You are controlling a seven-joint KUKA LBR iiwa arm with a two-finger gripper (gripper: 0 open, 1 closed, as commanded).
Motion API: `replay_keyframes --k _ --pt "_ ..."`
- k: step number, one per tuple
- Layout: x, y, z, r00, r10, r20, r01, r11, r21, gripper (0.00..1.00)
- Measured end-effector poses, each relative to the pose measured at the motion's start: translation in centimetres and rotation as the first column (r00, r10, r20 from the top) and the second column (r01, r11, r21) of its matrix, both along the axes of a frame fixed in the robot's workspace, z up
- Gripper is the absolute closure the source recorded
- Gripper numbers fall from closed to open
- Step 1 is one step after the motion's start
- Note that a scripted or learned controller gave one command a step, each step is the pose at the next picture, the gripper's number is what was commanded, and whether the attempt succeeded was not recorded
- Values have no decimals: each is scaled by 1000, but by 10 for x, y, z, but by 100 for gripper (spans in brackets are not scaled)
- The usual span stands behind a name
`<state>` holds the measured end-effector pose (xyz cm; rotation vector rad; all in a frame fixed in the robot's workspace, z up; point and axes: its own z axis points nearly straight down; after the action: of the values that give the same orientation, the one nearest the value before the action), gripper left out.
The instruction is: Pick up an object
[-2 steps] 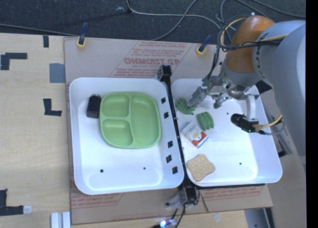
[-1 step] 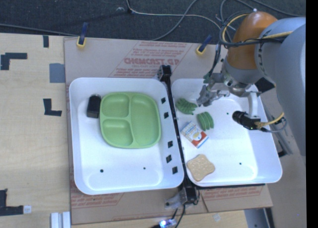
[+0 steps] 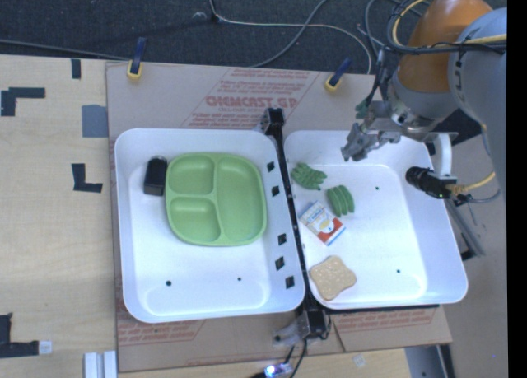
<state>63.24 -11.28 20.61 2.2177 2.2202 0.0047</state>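
Note:
My gripper (image 3: 356, 151) hangs over the far edge of the right bin (image 3: 428, 261), open, with nothing between its fingers. In that bin lie a green leafy toy (image 3: 308, 175), a green pod-shaped toy (image 3: 340, 199), a small white and red carton (image 3: 321, 222) and a slice of toast (image 3: 332, 277). The leafy toy is closest to the gripper, just to its lower left. The left bin (image 3: 140, 277) holds a green divided plate (image 3: 216, 198) and a small black block (image 3: 155, 176) by the plate's left edge.
A black divider (image 3: 284, 220) runs between the two bins. A black fitting with a cable (image 3: 430, 181) sits at the right bin's right rim. Cables trail across the dark floor behind the bench. The arm's orange band (image 3: 440, 39) rises at the upper right.

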Motion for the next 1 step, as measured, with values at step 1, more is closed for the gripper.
replay_keyframes --k 1 --pt "0 1 -2 1000 1 -5 -1 1000 1 100"
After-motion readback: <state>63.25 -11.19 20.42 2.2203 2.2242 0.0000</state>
